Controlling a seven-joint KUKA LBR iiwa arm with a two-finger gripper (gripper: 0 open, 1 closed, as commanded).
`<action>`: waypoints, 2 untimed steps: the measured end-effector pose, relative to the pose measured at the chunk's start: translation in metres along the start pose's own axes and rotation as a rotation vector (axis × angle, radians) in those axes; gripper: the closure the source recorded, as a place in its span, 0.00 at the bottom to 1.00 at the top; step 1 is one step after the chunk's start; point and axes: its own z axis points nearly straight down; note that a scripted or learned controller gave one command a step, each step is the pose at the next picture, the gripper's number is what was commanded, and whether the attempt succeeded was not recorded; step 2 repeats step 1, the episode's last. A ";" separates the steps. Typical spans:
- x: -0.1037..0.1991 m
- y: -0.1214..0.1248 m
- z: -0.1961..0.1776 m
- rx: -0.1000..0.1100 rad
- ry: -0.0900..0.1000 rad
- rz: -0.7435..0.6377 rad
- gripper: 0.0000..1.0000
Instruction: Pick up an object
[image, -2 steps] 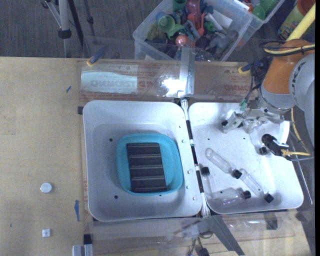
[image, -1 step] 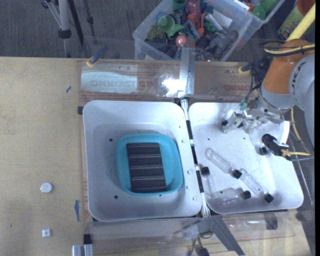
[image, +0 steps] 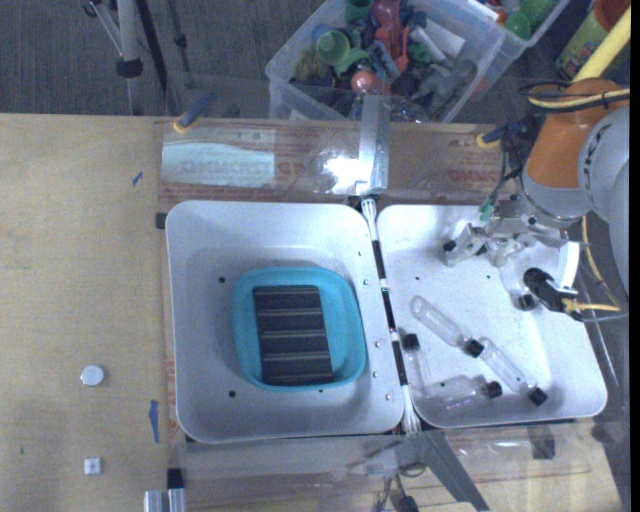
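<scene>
The gripper (image: 505, 240) hangs over the far part of the right bin (image: 590, 400), presumably stationed above its contents for a pick; whether the jaws are parted or closed cannot be told. Candidate objects, clear tubes with black caps (image: 452, 333), lie near the bin's front, apart from the gripper. The left bin (image: 190, 300) holds a blue tray (image: 245, 320) with a dark ribbed insert. The tubes' transparency blurs their outlines and their exact count.
</scene>
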 end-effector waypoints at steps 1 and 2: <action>0.000 -0.024 0.001 -0.038 -0.010 -0.009 0.00; 0.000 -0.024 0.001 -0.038 -0.010 -0.009 0.00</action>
